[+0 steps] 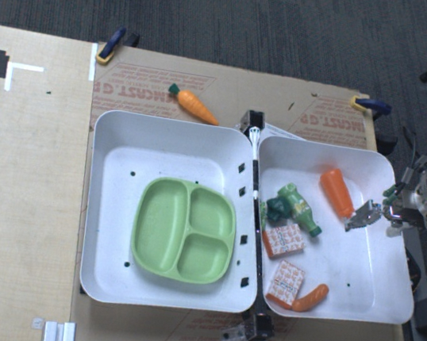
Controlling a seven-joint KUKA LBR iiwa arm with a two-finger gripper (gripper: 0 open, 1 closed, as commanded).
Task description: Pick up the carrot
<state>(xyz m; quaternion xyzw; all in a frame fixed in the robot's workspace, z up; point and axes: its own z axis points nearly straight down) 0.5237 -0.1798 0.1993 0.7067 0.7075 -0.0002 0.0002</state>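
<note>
Cardboard-covered counter (234,93): small orange carrot (194,105) far left of gripper (373,214); gripper state unclear; orange cylinder (337,192) just left.

Robot body at right edge of frame, mid-height. Gripper (367,216) is bare grey metal with thin, angular finger pieces. Behind it a cluttered wrist block, dark grey and silver, with small green bits and thin dark cables looping above. Upper right, a curved orange-tan band, then pale grey arm casing below it.
</note>
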